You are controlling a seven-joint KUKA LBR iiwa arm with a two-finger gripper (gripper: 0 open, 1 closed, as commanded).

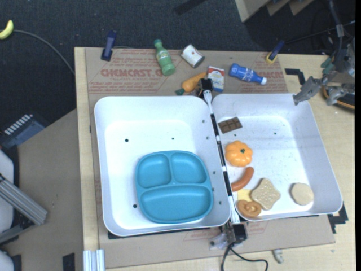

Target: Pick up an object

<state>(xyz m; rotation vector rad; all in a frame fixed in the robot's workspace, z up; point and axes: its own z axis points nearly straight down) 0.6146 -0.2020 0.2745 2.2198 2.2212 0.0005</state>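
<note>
a: why was all the food crowded into one bin?

b: my guess is it was the pick side. the right bin [282, 117] held a small pumpkin [238, 153], a sausage [242, 178], a slice of bread [265, 193], a round biscuit [302, 193], a chocolate piece [229, 125] and a brown pastry [249, 208], mostly bunched toward its near left corner. the left bin [113, 151] held a blue divided plate [174, 186].

a: and the gripper?

b: the gripper [304, 91] sat off the right bin's far right corner, above the rim, nothing between its fingers. whether they were spread or closed, i couldn't tell.

a: so nothing was lifted?

b: not yet, as i judged it. any item there could have been the target.

a: what about the bench?

b: bare cardboard behind the bins carried strays: a green bottle [164, 57], a blue bottle [247, 74], a little can [192, 55], a small carton [215, 78]. dark carpet lay beyond.
</note>
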